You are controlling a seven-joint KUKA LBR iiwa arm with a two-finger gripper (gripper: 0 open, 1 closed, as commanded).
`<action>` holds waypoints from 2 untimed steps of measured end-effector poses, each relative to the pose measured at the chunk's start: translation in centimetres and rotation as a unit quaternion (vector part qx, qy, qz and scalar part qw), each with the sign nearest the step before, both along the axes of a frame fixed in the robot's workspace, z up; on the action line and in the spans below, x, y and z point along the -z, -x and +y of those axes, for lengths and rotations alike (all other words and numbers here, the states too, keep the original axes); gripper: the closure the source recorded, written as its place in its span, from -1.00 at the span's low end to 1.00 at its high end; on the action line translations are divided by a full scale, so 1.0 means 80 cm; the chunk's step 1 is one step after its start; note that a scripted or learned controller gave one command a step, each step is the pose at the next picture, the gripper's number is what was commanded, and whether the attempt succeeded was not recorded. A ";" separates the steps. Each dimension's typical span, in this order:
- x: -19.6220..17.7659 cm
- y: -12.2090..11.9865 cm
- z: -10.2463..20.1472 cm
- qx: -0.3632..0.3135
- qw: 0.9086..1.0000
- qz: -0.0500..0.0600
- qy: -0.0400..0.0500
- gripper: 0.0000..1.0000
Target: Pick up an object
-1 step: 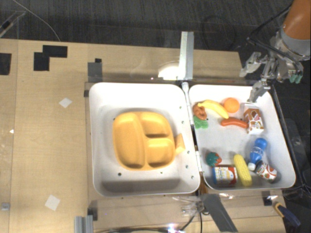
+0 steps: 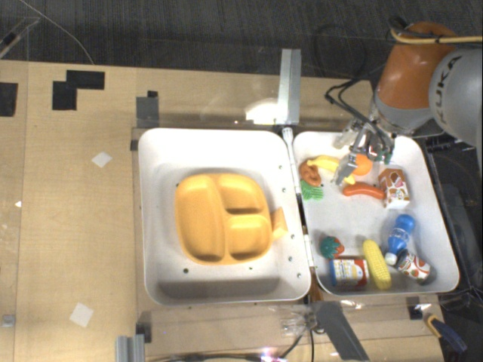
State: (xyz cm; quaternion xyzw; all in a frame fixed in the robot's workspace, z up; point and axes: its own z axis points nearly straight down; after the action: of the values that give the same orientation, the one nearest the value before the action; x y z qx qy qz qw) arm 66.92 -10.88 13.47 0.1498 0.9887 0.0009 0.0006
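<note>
My gripper (image 2: 361, 159) hangs over the back of the right bin (image 2: 434, 202), low among the toys. Right under and beside it is a small orange round piece (image 2: 364, 165), touching or nearly touching the tool. A red sausage (image 2: 364, 191) lies just in front of it, and a yellow banana-like piece (image 2: 324, 162) sits to its left. A brown-orange toy (image 2: 309, 173) and a green piece (image 2: 312, 192) rest by the bin's left wall. A small red-and-white carton (image 2: 394, 187) stands to the gripper's right.
Toward the right bin's front are a blue bottle (image 2: 400, 236), a corn cob (image 2: 376, 262), a can (image 2: 347, 271), a teal-and-red toy (image 2: 330, 246) and a small packet (image 2: 415, 267). The left bin (image 2: 151, 202) holds a yellow divided tray (image 2: 223, 217) and a small orange piece (image 2: 279, 221).
</note>
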 end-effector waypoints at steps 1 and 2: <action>0.033 0.017 -0.108 0.001 1.000 -0.003 0.003 -1.00; 0.058 0.020 -0.072 0.176 0.984 -0.004 0.000 -1.00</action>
State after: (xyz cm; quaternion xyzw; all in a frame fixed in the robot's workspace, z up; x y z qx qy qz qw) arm 65.33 -16.65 8.80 0.3218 0.9468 0.0010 0.0048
